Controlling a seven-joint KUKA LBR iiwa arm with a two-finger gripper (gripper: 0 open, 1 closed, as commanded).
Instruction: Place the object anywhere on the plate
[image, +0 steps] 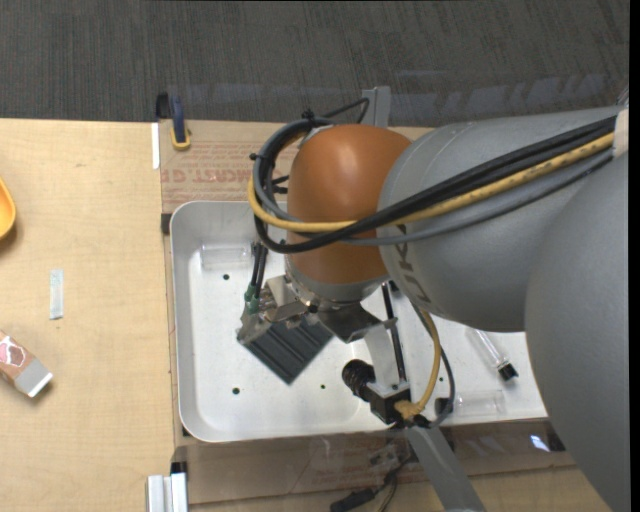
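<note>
Reaching in from the right, the arm (470, 220) hangs low over the bin (200, 400).
Its gripper (285, 345) points down near the floor; finger state, object and plate cannot be told.

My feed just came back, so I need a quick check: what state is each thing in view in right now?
Grey arm with orange band: reaching low over the bin.
Two-finger gripper: down inside the bin; grip hidden.
Shallow white bin: upright on the bench, arm covering much of it.
Clear tube with black cap: lying flat in the bin, right of the gripper.
Small clear strip: lying flat on the wooden bench, outside the bin.
</note>
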